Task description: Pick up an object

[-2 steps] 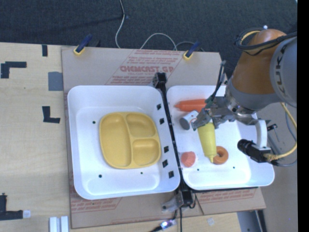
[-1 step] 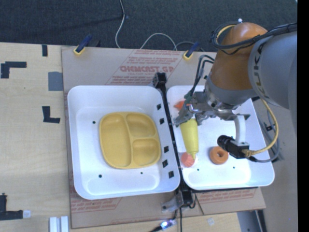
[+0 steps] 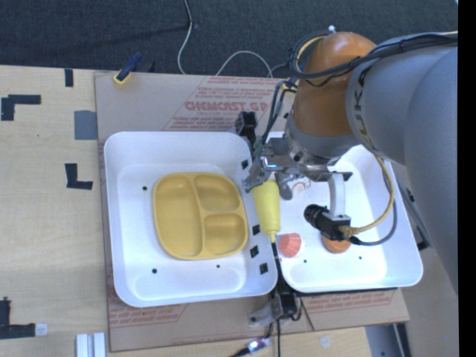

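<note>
My gripper (image 3: 269,181) hangs over the divide between the two white bins, under the orange-banded wrist. A long yellow banana-like object (image 3: 267,210) has its top end between the fingers and reaches down along the bins' shared rims. The gripper is shut on it. A small pink and red piece (image 3: 290,245) lies in the right bin (image 3: 387,270) near its front left corner. Beside it an orange fruit-like object (image 3: 338,245) is partly hidden by a black cable plug.
A yellow divided plate (image 3: 199,215) lies in the left bin (image 3: 126,199). The arm's grey body covers the right bin's back half. A black plug and yellow cable (image 3: 327,220) hang over the right bin. Cardboard (image 3: 186,110) lies under both bins.
</note>
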Tool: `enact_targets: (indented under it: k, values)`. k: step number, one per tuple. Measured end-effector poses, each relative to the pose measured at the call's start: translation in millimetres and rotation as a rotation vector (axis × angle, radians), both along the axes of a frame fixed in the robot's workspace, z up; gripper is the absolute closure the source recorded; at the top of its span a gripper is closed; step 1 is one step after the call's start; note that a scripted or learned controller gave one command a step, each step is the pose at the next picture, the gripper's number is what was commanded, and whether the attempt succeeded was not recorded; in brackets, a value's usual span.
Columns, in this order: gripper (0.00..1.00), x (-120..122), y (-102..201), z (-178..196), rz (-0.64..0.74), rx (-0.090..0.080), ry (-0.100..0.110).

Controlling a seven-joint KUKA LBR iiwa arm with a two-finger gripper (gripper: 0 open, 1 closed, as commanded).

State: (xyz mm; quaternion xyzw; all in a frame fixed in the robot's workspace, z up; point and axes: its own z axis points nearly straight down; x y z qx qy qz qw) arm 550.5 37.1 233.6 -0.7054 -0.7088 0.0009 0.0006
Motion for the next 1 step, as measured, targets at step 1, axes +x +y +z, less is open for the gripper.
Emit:
enact_targets:
  k: [1]
  values:
    - [1.00,0.8,59.3,0.4,0.002,0.001,0.000]
